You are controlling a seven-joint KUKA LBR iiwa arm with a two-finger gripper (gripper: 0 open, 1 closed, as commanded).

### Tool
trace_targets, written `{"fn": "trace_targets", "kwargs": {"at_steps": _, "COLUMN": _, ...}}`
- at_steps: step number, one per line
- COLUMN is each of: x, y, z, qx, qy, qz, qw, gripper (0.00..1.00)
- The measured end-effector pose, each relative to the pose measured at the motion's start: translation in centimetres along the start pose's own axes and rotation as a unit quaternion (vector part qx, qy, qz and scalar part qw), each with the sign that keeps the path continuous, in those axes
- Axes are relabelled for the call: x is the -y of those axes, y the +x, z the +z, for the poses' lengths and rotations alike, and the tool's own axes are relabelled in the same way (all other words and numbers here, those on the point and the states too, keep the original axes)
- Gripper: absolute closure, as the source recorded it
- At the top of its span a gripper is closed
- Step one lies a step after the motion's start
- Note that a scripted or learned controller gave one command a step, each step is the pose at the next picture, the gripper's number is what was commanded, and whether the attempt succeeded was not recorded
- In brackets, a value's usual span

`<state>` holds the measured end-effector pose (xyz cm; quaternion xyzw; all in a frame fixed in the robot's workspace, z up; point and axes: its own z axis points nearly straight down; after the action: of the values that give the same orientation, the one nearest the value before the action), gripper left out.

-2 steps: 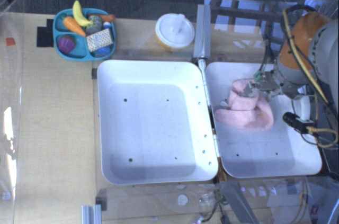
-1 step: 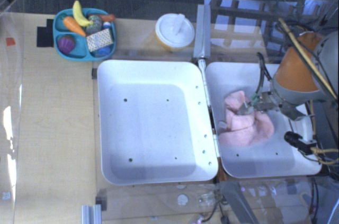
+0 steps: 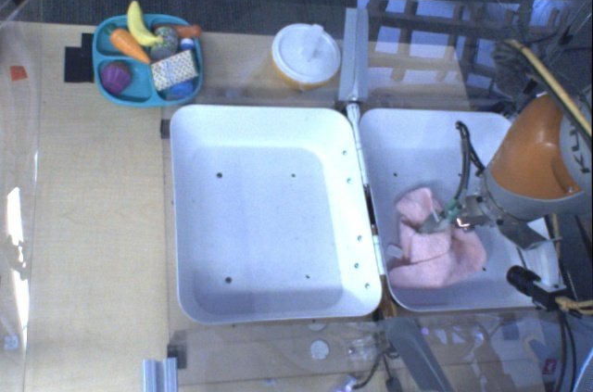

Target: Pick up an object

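The bench carries 2 shallow white bins side by side, and the right bin [image 3: 408, 140] serves as the reference point here. Inside it, toward its near left part, lies a crumpled pink cloth [image 3: 428, 244], spread from the bin's middle down to its front wall. The gripper [image 3: 456, 216] is low over the cloth's upper right portion, at or touching the fabric; whether it is clenched or released cannot be told, since the cloth and wrist hardware obscure it, and no part of the cloth is seen lifted clear of the bin floor. The arm [image 3: 533, 163], grey with an orange band, enters over the right bin's right side. Immediately left of the right bin sits the left bin [image 3: 269, 214], its white floor showing a few small dark holes. Beyond the right bin's far left corner stands a white lidded container [image 3: 306, 54] with a yellow base. Well to the left of that sits a blue divided tray [image 3: 148, 61] holding toy food, including a banana [image 3: 139, 24] and a carrot [image 3: 128, 44].
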<state>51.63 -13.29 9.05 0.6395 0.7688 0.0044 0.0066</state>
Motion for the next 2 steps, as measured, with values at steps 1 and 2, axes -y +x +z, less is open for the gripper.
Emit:
{"fn": "trace_targets", "kwargs": {"at_steps": 1, "x": -8.4, "y": 0.1, "z": 0.3, "qx": 0.0, "qy": 0.001, "qz": 0.098, "qw": 0.9952, "gripper": 0.0}}
{"fn": "trace_targets", "kwargs": {"at_steps": 2, "x": -4.7, "y": 2.1, "z": 0.1, "qx": 0.0, "qy": 0.0, "qz": 0.009, "qw": 1.0, "gripper": 0.0}}
